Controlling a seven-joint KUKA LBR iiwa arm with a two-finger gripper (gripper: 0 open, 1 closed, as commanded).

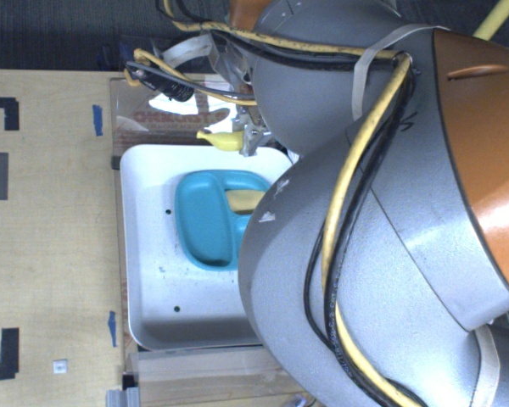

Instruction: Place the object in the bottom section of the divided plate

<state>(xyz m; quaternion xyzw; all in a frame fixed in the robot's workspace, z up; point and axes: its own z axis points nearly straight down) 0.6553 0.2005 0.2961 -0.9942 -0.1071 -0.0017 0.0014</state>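
Note:
A blue divided plate (205, 219) lies in the white bin (153, 270), toward its upper half. A yellow piece (244, 200) rests on the plate's right part, its right end hidden under the arm. Another yellow piece (221, 140) shows at the bin's top rim, right against the left side of my gripper (249, 136). The arm hides whether the two yellow pieces belong to one object. The gripper hangs over the bin's upper rim, just above the plate's top edge.
The big grey arm (382, 227) covers the whole right side of the bin and the plate's right edge. Cables (165, 79) and a brown strip (161, 119) lie beyond the bin's top rim. A wooden bench (51, 227) spreads to the left.

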